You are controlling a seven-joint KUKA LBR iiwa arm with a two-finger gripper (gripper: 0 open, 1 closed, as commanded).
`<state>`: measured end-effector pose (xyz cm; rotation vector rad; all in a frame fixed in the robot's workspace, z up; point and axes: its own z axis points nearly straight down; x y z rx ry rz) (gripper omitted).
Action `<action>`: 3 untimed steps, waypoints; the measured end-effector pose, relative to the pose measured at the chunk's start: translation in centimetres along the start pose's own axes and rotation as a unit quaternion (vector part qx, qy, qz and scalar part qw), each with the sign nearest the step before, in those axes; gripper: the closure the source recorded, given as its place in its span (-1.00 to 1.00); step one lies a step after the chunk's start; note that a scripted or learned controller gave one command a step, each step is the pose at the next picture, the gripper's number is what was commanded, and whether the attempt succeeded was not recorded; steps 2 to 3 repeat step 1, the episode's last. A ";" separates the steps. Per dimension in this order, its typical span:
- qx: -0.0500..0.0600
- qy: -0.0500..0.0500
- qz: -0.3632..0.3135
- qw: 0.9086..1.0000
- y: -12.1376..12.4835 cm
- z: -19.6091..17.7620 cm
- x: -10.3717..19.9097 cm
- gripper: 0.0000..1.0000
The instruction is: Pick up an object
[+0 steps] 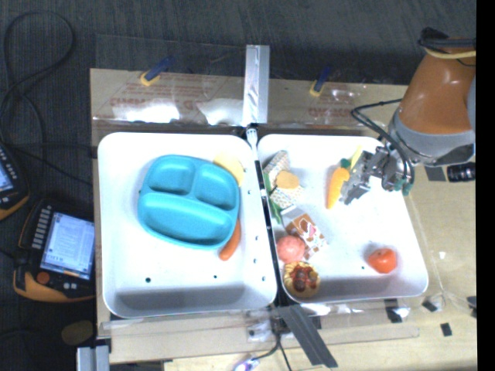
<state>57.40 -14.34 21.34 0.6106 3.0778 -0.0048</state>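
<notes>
Carrot [336,184] lies in my right bin [402,230], up near the far side, its orange body slanting with the green tip toward the back wall. My gripper [360,182] hangs just beside it, on its right, low over the bin floor. Whether it touches the carrot I cannot tell, and whether it is spread or pressed together I cannot tell either, since the dark metal parts blur into one another from this angle. Nothing visibly sits in its grasp.

Other things share that bin. A tomato [381,260] rests near the front right corner, well apart from my gripper. Along the left wall sits a cluster: a patterned packet [278,165] with a tan round piece [288,180] against it, a small red and white box [306,232] below them, a pink ball [290,248] touching that box, and a brownish pastry-like item [301,279] at the front left corner.

My left bin [124,277] holds a blue divided tray [189,199] lying at a slant. A yellow piece [230,167] peeks out at its far right edge, and an orange sausage-shaped thing [231,242] lies along its near right edge.

Both bins sit side by side on the table [448,230].
</notes>
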 end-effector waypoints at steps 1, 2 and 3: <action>-0.001 0.002 0.140 0.990 4.0 0.2 2.1 1.00; -0.001 0.002 0.140 0.990 4.0 0.2 2.1 1.00; -0.001 0.002 0.140 0.990 4.0 0.2 2.1 1.00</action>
